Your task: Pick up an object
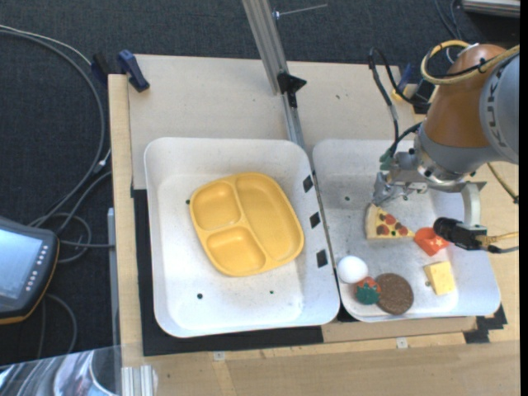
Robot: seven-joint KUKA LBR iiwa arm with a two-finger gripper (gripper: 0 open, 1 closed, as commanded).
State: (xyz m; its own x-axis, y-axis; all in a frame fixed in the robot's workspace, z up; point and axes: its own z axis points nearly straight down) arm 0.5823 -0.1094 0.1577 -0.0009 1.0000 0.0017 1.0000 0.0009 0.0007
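Nearest me, along the front rim of the right bin (pixel 487 299), lie most of the candidates: a brown cookie (pixel 394 293) with a small red and green toy (pixel 366 290) touching its left side, a white ball (pixel 352 268) just up and left of that, and a yellow cheese block (pixel 440 277) off to the cookie's right. Past the cookie, toward the bin's middle, a pizza slice (pixel 385 224) lies flat, with an orange piece (pixel 428 240) just beside its right corner.

The gripper (pixel 386 190) hangs directly behind the pizza slice, its tip close above the slice's far edge. I cannot tell from this angle whether the jaws stand wide or narrow, and I see nothing between them. My reading is that the pick is not yet made: every object rests on the bin floor, and the slice looks like the likely target. What remains is the descent, the close and the lift.

Left of the pizza slice, across the divide, the left bin (pixel 165 172) carries a yellow divided plate (pixel 245 223). Both bins are white and speckled, sitting on a pale wooden bench (pixel 206 85). Beyond the slice a metal post (pixel 262 23) rises from the bench, and a blue clamp (pixel 132 68) grips its far left corner. Dark carpet (pixel 82 7) with loose cables surrounds it all.
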